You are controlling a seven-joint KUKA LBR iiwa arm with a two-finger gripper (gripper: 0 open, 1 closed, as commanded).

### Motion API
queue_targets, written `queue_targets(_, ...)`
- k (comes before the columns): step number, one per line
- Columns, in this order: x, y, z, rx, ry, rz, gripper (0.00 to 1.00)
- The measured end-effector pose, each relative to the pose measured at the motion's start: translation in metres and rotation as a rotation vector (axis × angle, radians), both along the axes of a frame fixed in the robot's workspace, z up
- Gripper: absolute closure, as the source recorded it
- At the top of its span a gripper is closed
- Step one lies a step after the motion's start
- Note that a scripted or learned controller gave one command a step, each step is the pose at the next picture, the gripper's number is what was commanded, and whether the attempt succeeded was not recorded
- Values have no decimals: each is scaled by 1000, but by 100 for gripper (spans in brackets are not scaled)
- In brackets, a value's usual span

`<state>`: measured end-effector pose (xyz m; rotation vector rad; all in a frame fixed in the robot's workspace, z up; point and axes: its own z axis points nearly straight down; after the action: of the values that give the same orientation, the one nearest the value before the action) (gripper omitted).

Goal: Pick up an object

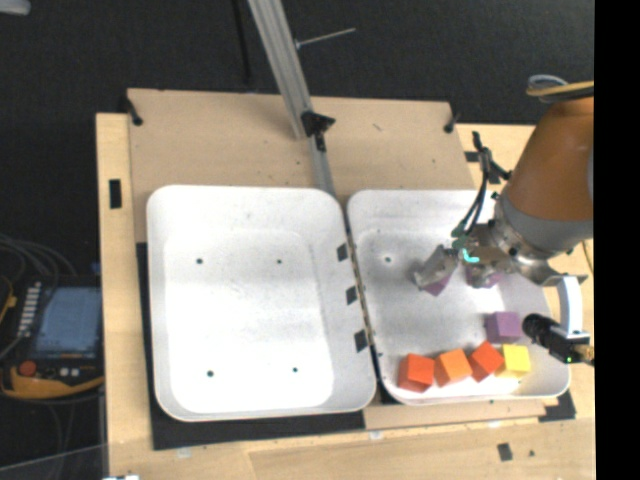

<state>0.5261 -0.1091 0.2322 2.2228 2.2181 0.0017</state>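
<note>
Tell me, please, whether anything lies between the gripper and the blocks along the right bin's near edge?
Nothing visible does. The gripper hangs over the middle of the right bin, with bare white floor between it and the row of blocks at the near edge. The purple block sits just above that row, off to the right.

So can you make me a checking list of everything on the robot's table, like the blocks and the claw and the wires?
Surface: wooden bench bearing left bin and right bin.
Job's things: in the right bin, red block, orange block, red-orange block and yellow block in a row along the near wall; purple block behind them.
Clutter: nothing seen.
Claw: claw low in the right bin, a small purple piece at its tip; grip unclear.
Cables: dark cable beside the arm.
Surroundings: metal pole, blue-screen pendant.
</note>
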Motion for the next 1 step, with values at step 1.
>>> queue_targets(1, 4, -3, -43, -1, 5, 0, 0)
